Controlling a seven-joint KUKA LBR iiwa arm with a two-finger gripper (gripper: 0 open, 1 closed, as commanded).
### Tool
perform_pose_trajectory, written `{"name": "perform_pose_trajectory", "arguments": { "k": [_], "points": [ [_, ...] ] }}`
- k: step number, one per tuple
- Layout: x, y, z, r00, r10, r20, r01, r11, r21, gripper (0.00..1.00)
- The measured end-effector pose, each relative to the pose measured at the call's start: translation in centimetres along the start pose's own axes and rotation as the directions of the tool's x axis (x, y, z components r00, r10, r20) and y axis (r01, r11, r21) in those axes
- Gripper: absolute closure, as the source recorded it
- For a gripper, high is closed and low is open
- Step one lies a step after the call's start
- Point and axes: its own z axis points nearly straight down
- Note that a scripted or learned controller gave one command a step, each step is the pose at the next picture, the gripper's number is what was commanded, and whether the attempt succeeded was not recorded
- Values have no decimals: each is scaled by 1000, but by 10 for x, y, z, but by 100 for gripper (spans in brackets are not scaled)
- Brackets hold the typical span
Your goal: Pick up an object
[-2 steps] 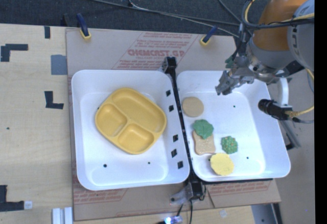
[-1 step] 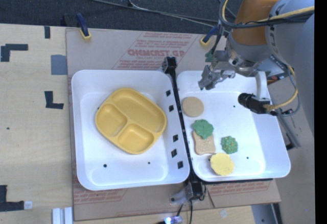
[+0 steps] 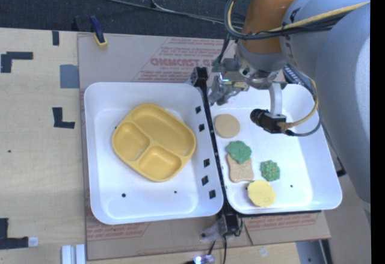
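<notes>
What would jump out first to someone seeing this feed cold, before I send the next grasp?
The big grey arm with its orange band dominates the upper right, its claw hanging over the far left corner of the right bin. Next, the yellow divided tray sits alone in the left bin. Small food pieces cluster in the right bin: a tan round cookie, a green leafy piece on toast, and a yellow round.

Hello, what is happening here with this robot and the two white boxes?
A grey robot arm reaches in over the right bin, its pincer near the bin's far left corner, above a round tan cookie. Other toy foods lie nearer: a green piece on a toast slice, a green ball, a yellow disc. The left bin holds a yellow divided tray. Nothing looks picked up yet.
</notes>
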Motion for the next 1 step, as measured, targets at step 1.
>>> {"name": "perform_pose_trajectory", "arguments": {
  "k": [1],
  "points": [
    [61,10,8,1000,0,0,0,1000,0,100]
  ]
}}
